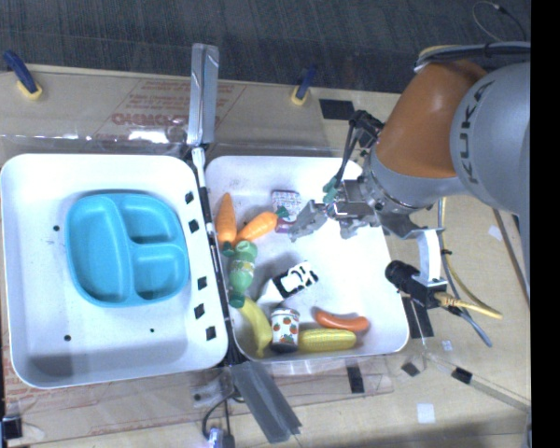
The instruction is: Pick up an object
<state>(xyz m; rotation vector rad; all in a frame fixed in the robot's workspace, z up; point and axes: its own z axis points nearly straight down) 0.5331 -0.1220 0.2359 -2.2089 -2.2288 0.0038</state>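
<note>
My gripper (327,222) hangs over the upper middle of the right bin (378,292), open, with nothing between its fingers. Just left of its left finger (307,218) lie a small orange carrot (259,224) and a pale patterned packet (286,199). A longer carrot (226,218) lies along the bin's left wall, with a green bottle (240,269) below it. A black-and-white toy (296,279) rests in the bin's middle. Along the front lie a banana (254,325), a small can (284,329), a red sausage (340,321) and a yellow corn cob (327,341).
The left bin (28,297) holds a blue divided tray (129,245). A metal divider (203,91) stands up between the bins at the back. The arm's grey and orange body (429,138) covers the right bin's far right corner.
</note>
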